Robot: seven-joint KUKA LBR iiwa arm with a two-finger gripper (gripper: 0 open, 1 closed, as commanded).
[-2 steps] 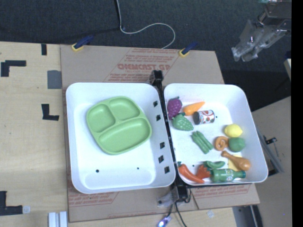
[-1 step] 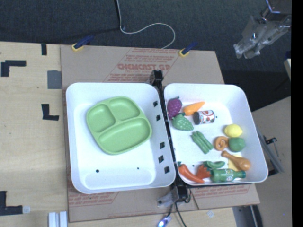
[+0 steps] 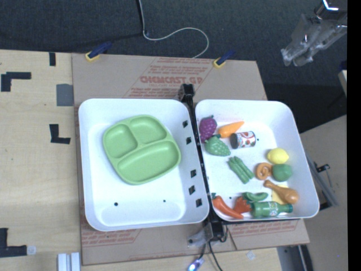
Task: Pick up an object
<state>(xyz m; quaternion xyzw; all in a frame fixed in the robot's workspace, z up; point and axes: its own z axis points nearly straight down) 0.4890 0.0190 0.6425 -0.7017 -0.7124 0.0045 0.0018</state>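
The right bin point(image 3: 293, 123) holds several toy foods: purple grapes point(image 3: 207, 127), a carrot point(image 3: 231, 129), a small can point(image 3: 244, 139), a leafy green point(image 3: 217, 147), green beans point(image 3: 241, 169), a lemon point(image 3: 278, 156), a green fruit point(image 3: 282, 172), an orange ring point(image 3: 263, 170), a drumstick point(image 3: 281, 191), a green bottle point(image 3: 271, 209) and a red pepper point(image 3: 225, 207). My gripper point(image 3: 297, 53) hangs high at the upper right, beyond the bin's far right corner and away from every object. Nothing is held in it.
In the left bin point(image 3: 93, 196) lies a green divided plate point(image 3: 142, 148). Both bins rest on a cardboard sheet point(image 3: 169, 78). A white cable point(image 3: 169, 35) loops over the dark cloth behind it.
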